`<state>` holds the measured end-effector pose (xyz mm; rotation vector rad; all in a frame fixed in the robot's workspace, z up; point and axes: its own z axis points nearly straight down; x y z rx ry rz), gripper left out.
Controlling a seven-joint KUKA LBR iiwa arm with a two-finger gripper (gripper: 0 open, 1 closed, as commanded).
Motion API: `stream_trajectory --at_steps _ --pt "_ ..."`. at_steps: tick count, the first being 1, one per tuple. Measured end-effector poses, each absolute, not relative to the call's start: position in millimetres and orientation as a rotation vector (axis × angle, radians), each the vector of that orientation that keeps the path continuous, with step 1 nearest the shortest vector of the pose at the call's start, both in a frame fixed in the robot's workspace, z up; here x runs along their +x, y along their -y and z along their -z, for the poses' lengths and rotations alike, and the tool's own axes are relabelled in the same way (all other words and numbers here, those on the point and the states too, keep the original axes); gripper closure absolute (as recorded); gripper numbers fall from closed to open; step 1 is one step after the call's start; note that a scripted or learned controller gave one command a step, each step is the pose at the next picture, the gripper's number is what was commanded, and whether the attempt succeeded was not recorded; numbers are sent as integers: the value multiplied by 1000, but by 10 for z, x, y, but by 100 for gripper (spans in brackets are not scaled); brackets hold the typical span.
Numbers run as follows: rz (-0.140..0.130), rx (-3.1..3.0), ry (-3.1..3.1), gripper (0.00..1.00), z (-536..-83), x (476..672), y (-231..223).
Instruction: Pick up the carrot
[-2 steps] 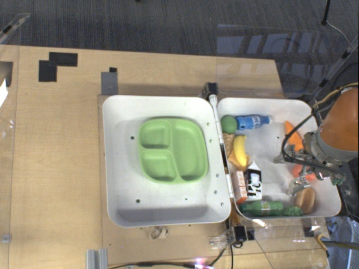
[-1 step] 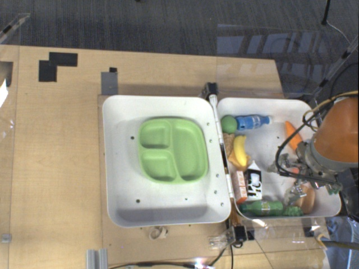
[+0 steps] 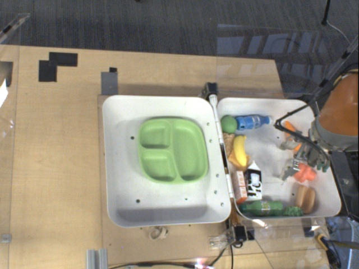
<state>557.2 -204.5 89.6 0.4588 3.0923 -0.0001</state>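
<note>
Orange carrot [image 3: 305, 174] lies in right bin [image 3: 269, 156] near its right wall, just beside gripper [image 3: 296, 162]. Gripper hangs low over bin, arm [image 3: 342, 114] entering from right edge. Finger spacing: cannot tell, metal parts blur together. Carrot's outline is partly hidden by the gripper. Left bin [image 3: 120, 150] holds green tray [image 3: 171, 150].

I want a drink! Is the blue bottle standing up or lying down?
Lying down. The bottle rests on its side along the far wall of the right bin, next to a green ball.
</note>
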Motion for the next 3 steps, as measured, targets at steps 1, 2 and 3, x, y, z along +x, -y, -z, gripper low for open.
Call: stream_trajectory --at_steps 1,2,3 --pt "2 70 -3125 0 -888 6097 2042" --pt "4 -135 -3125 0 -887 5940 2049" --pt "1 -108 -3162 0 -867 6645 2092"
